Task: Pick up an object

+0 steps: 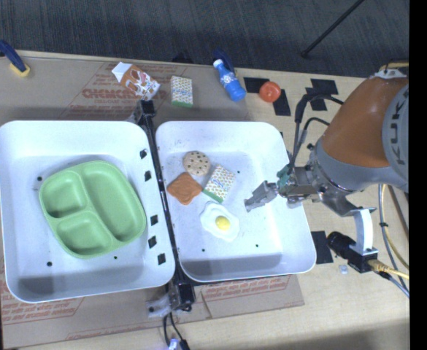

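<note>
Hovering empty with its fingers spread, the gripper (259, 195) hangs just right of the toy fried egg (220, 222) in the right bin (286, 257); light, flat, probably slick, best pinched across its rim.

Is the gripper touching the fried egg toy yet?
Apart. The camera view shows a strip of bare white bin floor between the gripper and the fried egg toy, which lies lower left of it in the right bin.

Faint red print on the cardboard sheet (96, 93) is too blurred to read.
</note>
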Motion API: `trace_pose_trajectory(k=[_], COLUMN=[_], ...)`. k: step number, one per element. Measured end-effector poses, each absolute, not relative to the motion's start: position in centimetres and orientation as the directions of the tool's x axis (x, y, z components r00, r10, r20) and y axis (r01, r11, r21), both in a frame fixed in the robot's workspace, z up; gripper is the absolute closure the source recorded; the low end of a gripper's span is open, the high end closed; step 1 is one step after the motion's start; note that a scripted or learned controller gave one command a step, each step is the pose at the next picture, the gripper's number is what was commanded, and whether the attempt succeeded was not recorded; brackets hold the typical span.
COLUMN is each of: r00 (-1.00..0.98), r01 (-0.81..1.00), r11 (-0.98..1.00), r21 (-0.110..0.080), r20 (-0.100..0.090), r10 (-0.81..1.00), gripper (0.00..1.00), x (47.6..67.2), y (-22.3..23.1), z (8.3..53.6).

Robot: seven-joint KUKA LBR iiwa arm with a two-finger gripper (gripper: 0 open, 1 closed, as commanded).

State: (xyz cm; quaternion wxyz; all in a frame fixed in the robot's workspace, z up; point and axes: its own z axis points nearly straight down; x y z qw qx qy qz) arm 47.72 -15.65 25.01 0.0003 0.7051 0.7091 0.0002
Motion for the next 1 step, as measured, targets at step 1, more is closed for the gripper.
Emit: trace_pose_trajectory(k=[1], r00=[-0.007], r01=[1.0], r11=[0.007], r21=[-0.005], r20=[0.002], r10=[1.0], gripper=[0.0], x=[47.56], y=[-12.92], z=[9.11])
